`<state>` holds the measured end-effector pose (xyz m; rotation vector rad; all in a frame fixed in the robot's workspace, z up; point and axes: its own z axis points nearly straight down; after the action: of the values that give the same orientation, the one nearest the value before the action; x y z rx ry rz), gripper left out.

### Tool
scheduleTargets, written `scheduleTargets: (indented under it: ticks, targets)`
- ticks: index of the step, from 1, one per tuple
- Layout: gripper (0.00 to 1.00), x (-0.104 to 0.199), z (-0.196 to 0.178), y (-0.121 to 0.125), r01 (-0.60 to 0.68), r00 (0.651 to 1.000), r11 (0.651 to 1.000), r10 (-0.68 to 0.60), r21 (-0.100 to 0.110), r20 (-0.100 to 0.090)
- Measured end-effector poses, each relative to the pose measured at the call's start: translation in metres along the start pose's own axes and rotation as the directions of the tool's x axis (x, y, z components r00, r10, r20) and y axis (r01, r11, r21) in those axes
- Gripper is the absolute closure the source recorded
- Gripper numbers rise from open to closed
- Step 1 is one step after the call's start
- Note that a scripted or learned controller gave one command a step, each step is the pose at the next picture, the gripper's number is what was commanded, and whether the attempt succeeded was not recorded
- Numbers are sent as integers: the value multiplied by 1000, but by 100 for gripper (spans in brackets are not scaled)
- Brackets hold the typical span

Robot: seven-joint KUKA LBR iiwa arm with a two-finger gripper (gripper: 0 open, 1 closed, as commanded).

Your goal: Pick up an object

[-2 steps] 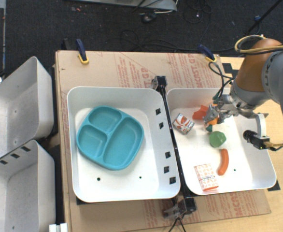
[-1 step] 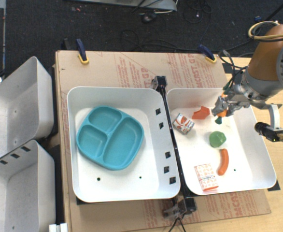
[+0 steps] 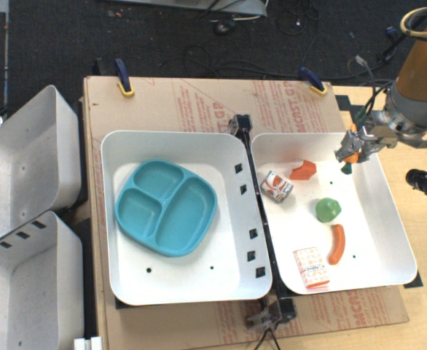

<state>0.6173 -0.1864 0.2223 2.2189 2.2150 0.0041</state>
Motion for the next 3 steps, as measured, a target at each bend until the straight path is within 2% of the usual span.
scheduleTargets:
  ticks: [1,2,3]
  targets:
    - [100,0,-4,1,3,1000,1000,-3,3,-1]
    - [100,56,-8,-11,9,1000,1000,-9,8,-4]
    - [100,107,-18,-9,9,1000,1000,-9,6,-3]
